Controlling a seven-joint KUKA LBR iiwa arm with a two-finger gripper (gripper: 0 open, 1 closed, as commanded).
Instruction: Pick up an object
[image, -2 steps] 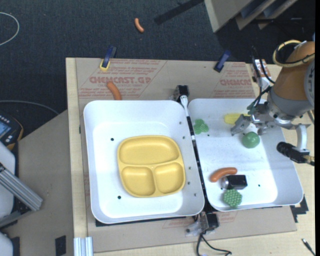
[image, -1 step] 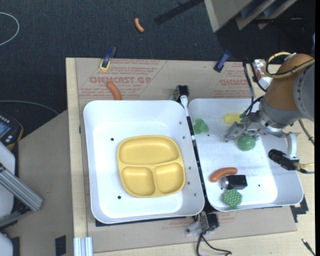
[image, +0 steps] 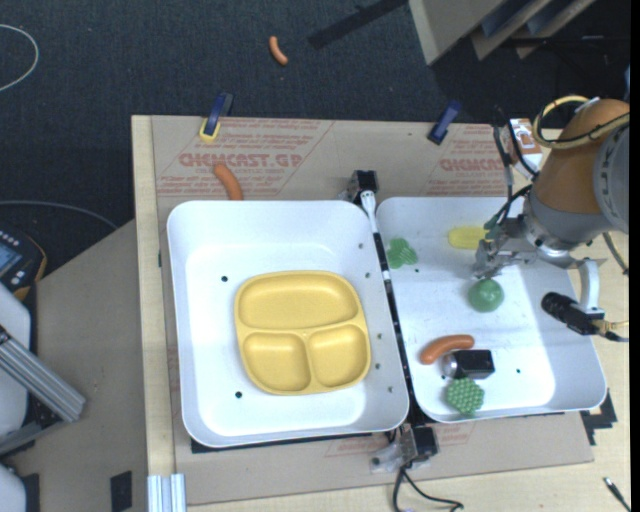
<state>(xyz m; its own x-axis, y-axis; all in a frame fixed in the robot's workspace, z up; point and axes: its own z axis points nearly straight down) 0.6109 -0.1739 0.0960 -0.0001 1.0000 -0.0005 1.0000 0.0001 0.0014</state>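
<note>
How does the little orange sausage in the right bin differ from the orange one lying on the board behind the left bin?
The sausage in the right bin lies inside a white bin, beside a small black block; the sausage on the board lies on bare brown board, alone. The first lies nearly level across the view, the second slants steeply. Both are small, orange and oblong.

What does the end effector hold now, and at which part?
It cannot be told. The end effector hangs just above the green ball in the right bin, but the view does not show the ball in its grip.
</note>
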